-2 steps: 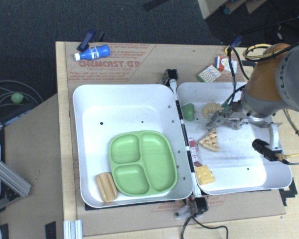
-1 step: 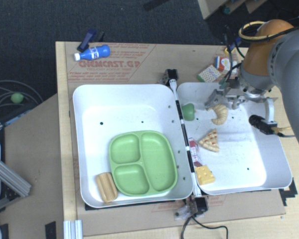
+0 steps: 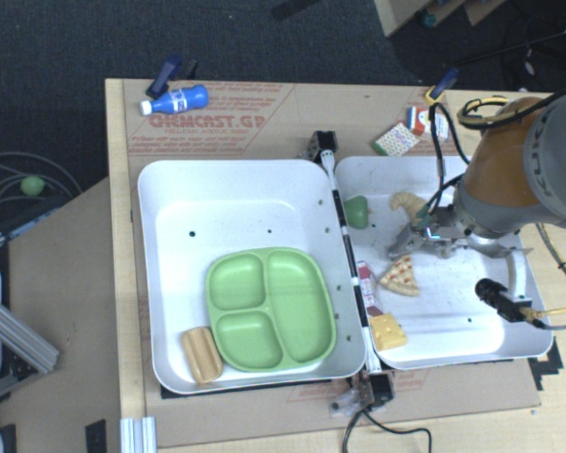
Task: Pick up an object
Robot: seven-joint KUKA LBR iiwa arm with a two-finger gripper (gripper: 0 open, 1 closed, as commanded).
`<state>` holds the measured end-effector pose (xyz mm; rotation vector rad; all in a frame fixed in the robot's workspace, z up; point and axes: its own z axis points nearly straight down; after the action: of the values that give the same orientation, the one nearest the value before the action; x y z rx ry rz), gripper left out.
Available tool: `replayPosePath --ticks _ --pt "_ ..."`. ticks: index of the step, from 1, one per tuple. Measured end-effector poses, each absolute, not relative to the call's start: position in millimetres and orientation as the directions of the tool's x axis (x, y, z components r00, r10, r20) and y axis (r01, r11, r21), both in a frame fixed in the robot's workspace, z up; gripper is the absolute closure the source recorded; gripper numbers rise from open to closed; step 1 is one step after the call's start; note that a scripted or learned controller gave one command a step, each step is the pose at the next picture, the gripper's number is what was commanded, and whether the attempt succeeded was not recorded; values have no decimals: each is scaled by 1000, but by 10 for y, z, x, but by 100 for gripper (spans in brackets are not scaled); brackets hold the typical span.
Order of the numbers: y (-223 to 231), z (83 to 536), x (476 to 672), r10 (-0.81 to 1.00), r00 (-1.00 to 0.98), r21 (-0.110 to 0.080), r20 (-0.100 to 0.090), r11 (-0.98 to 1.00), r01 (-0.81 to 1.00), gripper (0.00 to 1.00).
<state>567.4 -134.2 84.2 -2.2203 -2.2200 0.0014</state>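
Observation:
My gripper is low inside the right bin, reaching in from the right. It hangs just above the pizza slice, whose tip points up toward it. A tan pastry piece lies just behind the gripper. A green rounded object rests near the bin's left wall. A yellow cheese wedge sits at the front left corner. Nothing shows as held.
The left bin holds a green divided plate and a tan wafer at its front left. A red and white packet lies along the divider. Beyond the bins lie a blue bottle and a small patterned card.

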Motion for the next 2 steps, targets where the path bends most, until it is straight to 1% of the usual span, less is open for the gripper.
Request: replayPosePath --ticks 1,2 --pt "-1070 854 6430 1000 1 0 -5 -1 1000 0" --pt "-1190 844 5921 1000 1 -2 0 -1 1000 0"
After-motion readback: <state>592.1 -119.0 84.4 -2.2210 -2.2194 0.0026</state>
